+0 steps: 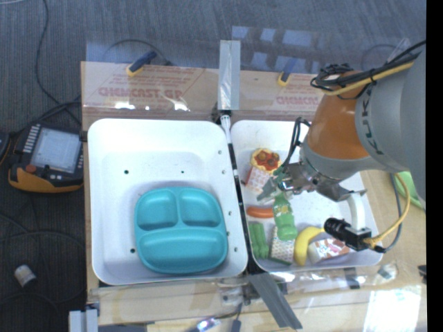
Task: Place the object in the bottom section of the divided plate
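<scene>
One camera sits high above the bench (387, 303) and looks down at a slant. It is far enough back to take in both white bins, the left bin (111, 185) and the right bin (367, 206), plus some dark floor (208, 12) behind. The arm (346, 126) comes in from the right.

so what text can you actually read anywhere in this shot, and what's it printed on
"KU": vertical grey letters on the arm, cut off by the frame edge.
Red lettering on the cardboard behind the left bin: too blurred to read with confidence.
More red lettering on the cardboard behind the right bin: blurred, unreadable.
Screen of the handheld pendant on the floor: too small to read.
Food packets in the right bin: print too small to read.
</scene>
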`<state>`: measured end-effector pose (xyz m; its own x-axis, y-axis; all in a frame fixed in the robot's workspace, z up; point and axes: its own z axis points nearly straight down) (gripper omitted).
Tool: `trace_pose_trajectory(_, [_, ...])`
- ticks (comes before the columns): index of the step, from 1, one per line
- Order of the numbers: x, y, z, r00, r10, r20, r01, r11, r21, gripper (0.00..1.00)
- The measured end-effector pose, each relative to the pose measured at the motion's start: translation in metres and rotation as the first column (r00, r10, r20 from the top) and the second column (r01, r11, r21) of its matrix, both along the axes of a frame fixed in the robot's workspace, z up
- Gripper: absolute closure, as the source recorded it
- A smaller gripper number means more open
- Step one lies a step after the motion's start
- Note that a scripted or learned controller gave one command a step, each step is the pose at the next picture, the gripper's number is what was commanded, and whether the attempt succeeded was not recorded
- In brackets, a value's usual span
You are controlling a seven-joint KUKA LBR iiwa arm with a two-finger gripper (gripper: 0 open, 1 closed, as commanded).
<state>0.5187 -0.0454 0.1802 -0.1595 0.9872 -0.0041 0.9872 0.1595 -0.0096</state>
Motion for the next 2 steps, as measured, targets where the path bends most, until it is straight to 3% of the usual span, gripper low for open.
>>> trace_pose_trajectory(1, [-0.017, 0.056, 0.020, 0.969, 0.246, 0.000, -0.246, 0.969, 0.005, 1.00])
trace_pose_trajectory(2, [-0.018, 0.113, 0.000, 0.932, 0.362, -0.001, -0.362, 0.932, 0.006, 1.00])
